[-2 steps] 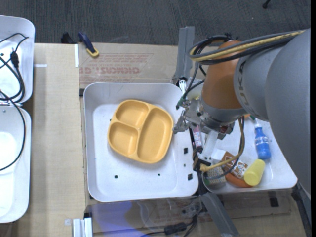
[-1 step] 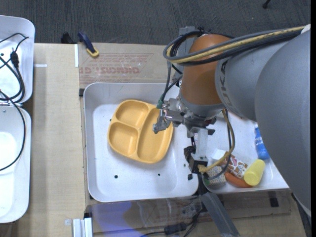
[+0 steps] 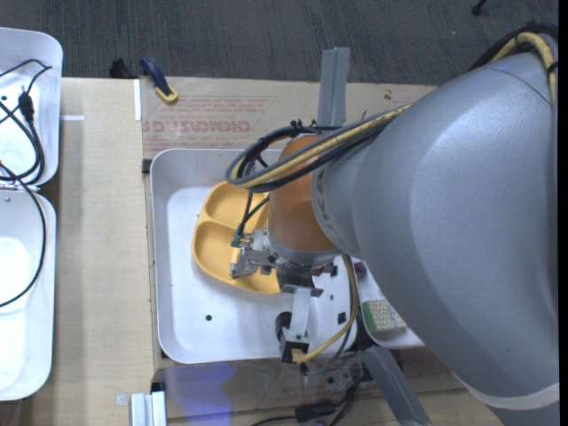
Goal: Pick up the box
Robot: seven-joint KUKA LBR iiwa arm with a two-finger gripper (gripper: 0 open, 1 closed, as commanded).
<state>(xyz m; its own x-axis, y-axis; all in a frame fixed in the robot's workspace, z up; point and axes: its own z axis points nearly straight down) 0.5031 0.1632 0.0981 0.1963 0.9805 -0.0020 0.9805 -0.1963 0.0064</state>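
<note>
Looming over the white bin [image 3: 169, 264], the arm [image 3: 444, 229] hides a yellow plate [image 3: 217, 238].

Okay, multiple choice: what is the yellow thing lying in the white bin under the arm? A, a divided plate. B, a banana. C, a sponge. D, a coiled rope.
A: the yellow divided plate lies in the white bin, its raised ridges splitting it into compartments, and the arm covers its right part.
</note>
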